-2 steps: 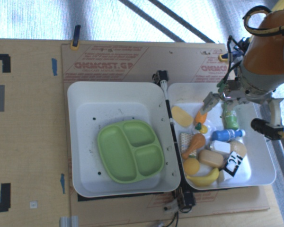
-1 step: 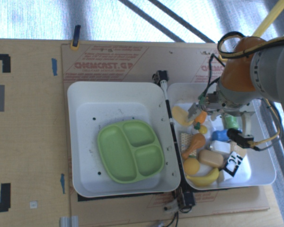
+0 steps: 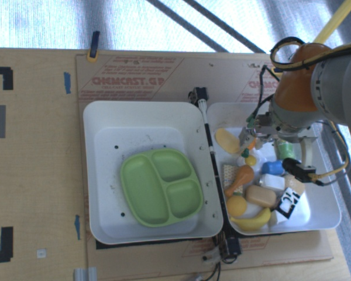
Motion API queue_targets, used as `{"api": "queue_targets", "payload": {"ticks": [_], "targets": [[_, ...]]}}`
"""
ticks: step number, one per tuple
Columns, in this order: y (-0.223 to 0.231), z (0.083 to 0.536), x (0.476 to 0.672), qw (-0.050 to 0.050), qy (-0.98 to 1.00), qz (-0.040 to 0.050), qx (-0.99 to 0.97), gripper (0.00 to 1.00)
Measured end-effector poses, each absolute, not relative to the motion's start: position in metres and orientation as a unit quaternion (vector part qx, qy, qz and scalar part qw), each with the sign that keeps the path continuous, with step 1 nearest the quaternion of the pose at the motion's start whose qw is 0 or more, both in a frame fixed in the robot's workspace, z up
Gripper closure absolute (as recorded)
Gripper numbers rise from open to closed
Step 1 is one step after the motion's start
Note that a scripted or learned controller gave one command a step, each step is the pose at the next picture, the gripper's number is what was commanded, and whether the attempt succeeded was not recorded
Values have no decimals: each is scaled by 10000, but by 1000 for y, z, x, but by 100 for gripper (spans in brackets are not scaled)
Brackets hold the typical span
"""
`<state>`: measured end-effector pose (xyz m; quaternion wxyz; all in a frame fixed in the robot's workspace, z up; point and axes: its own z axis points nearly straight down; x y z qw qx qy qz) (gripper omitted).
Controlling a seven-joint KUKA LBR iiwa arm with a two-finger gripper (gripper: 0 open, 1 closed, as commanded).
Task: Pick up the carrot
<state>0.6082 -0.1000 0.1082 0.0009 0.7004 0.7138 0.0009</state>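
You see the grey arm with its orange band (image 3: pixel 298 81) reaching in from the right and hanging over the far half of the right shallow white plastic bin (image 3: pixel 327 212). To its left sits the left shallow white plastic bin (image 3: pixel 105 133), and in that one lies a light green plastic plate with three compartments (image 3: pixel 161 186), flat on the floor of the bin. The two-finger gripper (image 3: pixel 253 138) is low over the right bin's clutter; you cannot tell from this angle how wide it stands. Just beside its tip a small orange carrot-like piece (image 3: pixel 251 144) shows, near the pale yellow round chip (image 3: pixel 227 140), though it is too small to tell whether anything grips it. Nearer you in the same bin lie a yellow plastic banana (image 3: pixel 251 220) against the front wall, a tan bread-like block (image 3: pixel 261 196), an orange-brown drumstick shape (image 3: pixel 240 179), a yellow round fruit (image 3: pixel 236 206), and a small blue block (image 3: pixel 273 168).
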Motion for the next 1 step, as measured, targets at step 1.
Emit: {"api": "queue_targets", "payload": {"ticks": [1], "targets": [[-37,218,642,34,6991,43,7150,100]]}}
